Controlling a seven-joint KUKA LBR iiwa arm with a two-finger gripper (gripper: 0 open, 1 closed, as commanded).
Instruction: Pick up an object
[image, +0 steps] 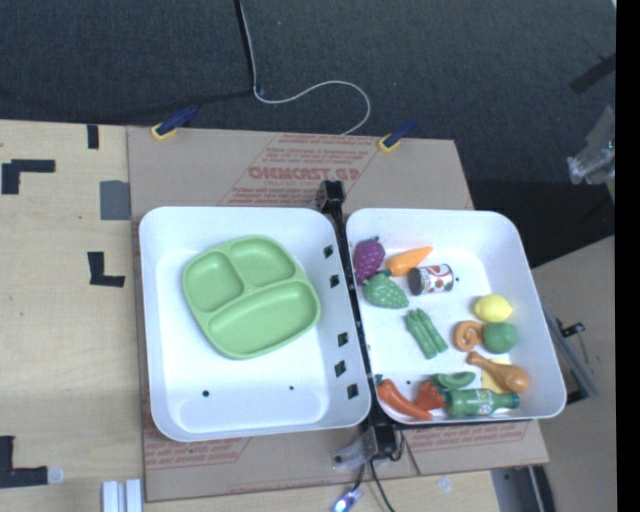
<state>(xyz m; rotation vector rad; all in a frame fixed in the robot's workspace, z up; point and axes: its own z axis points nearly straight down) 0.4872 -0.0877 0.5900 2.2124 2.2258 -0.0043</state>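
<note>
Nothing looks lifted yet: the toy foods, among them a lemon (492, 307) and carrot (409, 261), lie in the right bin (520, 250), and the claw's state cannot be told

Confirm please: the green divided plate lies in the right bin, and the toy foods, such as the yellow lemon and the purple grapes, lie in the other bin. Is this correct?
Not quite. The camera view shows the green divided plate in the left bin, not the right. The yellow lemon and purple grapes lie in the other bin, the right one, with the other toy foods.
</note>
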